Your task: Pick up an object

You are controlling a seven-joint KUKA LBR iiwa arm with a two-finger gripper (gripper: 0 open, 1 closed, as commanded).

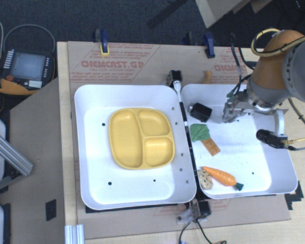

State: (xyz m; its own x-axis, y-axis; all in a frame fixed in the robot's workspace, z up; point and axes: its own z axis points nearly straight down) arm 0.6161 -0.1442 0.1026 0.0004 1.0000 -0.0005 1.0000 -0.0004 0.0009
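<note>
Camera view: orange carrot (pixel 219 176) – green-tipped, lying flat; fingers' (pixel 233 113) state can't be told.

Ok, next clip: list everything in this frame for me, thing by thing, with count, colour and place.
bins: 2, white, side by side on the bench
divided plate: 1, yellow, three compartments, middle of the left bin
black block: 1, black, upper left of the right bin
green piece: 1, green, right bin near its left wall
brown strip: 1, tan, just below the green piece
toy carrot: 1, orange, lower part of the right bin
speckled piece: 1, pale with dark spots, at the carrot's left end
pendant: 1, black with a screen, left of the bench
arm: 1, grey and orange, over the right bin
hand: 1, grey, beside the black block
</note>
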